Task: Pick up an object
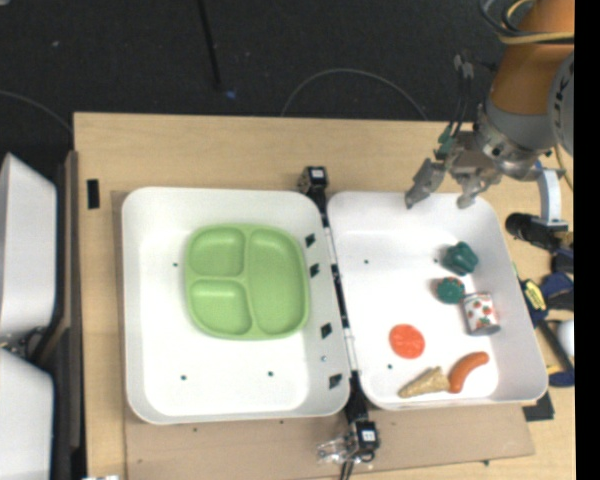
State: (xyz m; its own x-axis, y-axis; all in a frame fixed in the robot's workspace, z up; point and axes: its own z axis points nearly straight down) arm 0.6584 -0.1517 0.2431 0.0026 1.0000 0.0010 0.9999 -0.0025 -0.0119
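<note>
Starting nearest the camera, along the front edge of the right white plastic bin (380,383), lie a tan cone-shaped toy (421,383) and an orange sausage-shaped toy (468,368), close together, with a flat red-orange round disc (407,341) just behind them. Farther back sit a small white printed box (481,312), a teal round lump (449,290) and a darker teal-green chunk (460,258), clustered toward my side of the bin, which I judge makes them the easier reach. The left white bin (150,298) holds a light green divided plate (247,281). Farthest, over the rear rim of the right bin, my fingers (443,191) hang spread apart, holding nothing and touching nothing, well apart from every toy on the wooden tabletop (220,148).
</note>
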